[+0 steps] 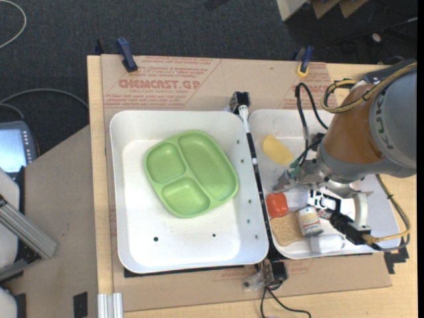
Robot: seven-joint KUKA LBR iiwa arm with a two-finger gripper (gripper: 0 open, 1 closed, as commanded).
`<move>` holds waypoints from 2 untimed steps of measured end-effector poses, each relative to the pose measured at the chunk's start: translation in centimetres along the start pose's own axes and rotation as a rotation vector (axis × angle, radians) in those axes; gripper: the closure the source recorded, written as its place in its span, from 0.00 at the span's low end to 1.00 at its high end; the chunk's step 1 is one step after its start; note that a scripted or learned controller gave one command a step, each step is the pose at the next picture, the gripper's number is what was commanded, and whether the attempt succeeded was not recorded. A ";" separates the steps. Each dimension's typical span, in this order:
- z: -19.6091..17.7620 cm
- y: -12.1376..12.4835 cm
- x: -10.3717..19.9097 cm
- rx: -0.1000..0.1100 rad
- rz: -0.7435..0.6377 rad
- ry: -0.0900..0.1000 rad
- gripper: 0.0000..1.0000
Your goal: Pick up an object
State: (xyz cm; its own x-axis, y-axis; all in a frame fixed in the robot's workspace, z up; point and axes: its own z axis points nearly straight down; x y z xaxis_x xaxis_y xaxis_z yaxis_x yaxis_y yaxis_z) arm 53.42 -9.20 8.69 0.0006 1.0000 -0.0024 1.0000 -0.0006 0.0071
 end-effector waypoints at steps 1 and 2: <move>-0.8 0.0 0.0 0.002 0.001 0.001 1.00; -25.6 4.4 10.8 -0.014 -0.011 0.005 1.00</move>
State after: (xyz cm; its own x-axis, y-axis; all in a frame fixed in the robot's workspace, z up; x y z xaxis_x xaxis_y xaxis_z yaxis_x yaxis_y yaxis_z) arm 57.66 1.66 34.32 -0.0102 0.9999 0.0024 0.9997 0.0102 0.0212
